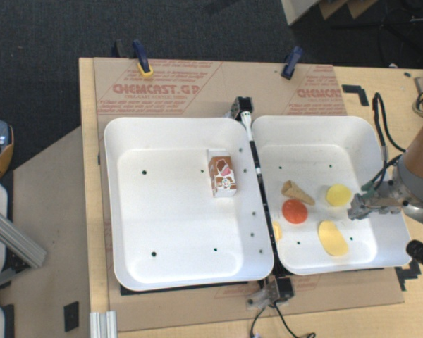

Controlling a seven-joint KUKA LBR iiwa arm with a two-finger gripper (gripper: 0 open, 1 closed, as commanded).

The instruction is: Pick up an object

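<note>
Below the slanted camera, two shallow white bins sit side by side on a brown board. The left bin carries a small carton, brown and white with a cartoon figure printed on its face, lying toward the bin's far right part, close to the wall it shares with its neighbour. The right bin holds four pieces gathered in its near half: a tan cone-shaped piece, a red round ball just near of the cone and almost touching it, a yellow round piece to the right of the cone, and a pale yellow oblong piece lying nearest, toward the bin's near wall. A small yellow bit sits at the dividing wall between the two bins.

From the right, the grey arm reaches over the right bin's right rim. Its gripper hangs low just right of the yellow round piece and just far of the oblong one, apart from both as far as can be judged. Whether its grip is released or clenched cannot be told; the tip is small and dark against the white floor, and nothing is seen caught in it.

Blue clamps pin the board's far edge, and black cables trail along the right bin's far right corner.
</note>
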